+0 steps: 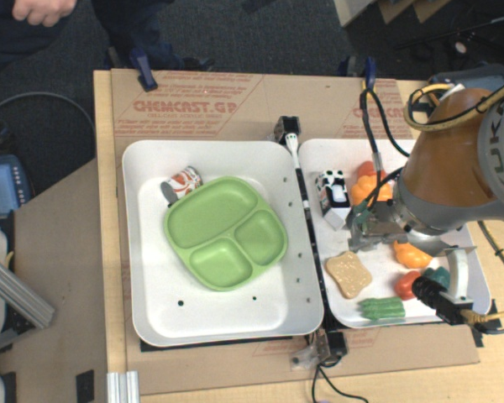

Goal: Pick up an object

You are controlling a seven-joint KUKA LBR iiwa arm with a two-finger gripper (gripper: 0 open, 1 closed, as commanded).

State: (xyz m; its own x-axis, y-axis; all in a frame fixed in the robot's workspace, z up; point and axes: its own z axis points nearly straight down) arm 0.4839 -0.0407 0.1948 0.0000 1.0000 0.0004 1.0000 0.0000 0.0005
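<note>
My gripper (359, 229) hangs low over the middle of the right bin (340, 313), below the orange wrist band. A black-and-white toy (332, 191) lies just to its upper left, touching or nearly touching it. A tan bread slice (349, 274) lies just below the gripper. Orange pieces (363, 188) sit behind it, and another orange piece (412, 256) lies to its right. A green piece (380, 310) and a red piece (406, 285) rest near the bin's front edge. The arm hides part of the bin's right side.
The left bin (143, 225) holds a green divided plate (227, 233) and a small red-and-white can (181, 183) at the plate's upper left. A black divider strip (302, 200) runs between the bins. Cables (378, 124) trail over the right bin's back edge.
</note>
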